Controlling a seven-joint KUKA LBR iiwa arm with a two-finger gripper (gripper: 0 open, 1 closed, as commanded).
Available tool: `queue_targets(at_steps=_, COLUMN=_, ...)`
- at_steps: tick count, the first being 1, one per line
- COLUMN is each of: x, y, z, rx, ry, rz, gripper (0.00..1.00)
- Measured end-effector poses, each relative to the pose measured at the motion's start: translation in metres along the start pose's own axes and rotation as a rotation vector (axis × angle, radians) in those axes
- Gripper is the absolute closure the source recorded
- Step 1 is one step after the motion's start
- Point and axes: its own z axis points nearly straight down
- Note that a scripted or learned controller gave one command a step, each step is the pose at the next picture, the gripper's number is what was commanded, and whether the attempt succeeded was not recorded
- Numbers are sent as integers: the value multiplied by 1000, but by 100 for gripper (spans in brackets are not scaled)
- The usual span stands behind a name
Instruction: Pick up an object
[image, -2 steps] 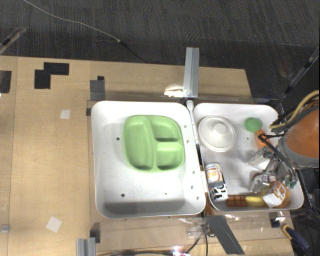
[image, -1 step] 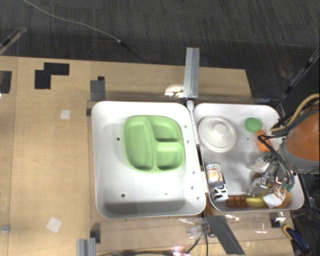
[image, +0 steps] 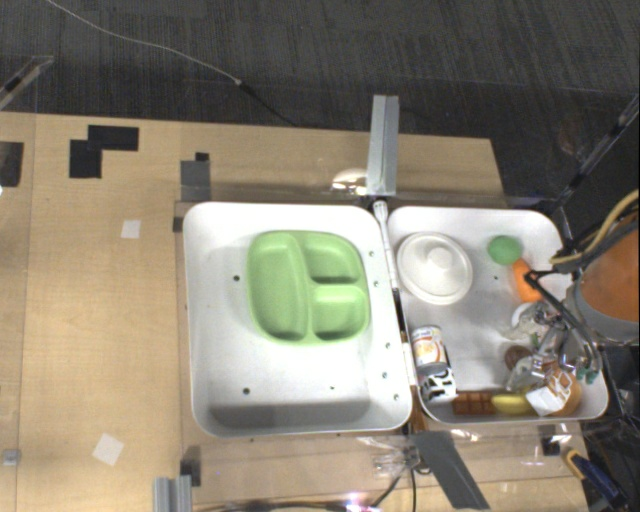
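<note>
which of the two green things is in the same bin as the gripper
The small round green ball, at the far end of the right bin, the bin where the gripper is. The other, the big divided green tray, lies in the left bin.

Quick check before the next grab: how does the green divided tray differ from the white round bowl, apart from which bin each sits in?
The green tray is squarish with rounded corners and split into compartments; the white bowl is round and undivided. The tray is clearly the larger, covering much of the left bin's floor, while the bowl takes one corner of the right bin. The tray lies alone; the bowl has other small items nearby. Both rest flat, untouched.
</note>
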Motion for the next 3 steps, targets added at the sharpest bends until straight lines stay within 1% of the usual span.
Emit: queue_targets(at_steps=3, x=0, y=-3, z=0, rx=4, ry=-2, rz=-98, gripper=0)
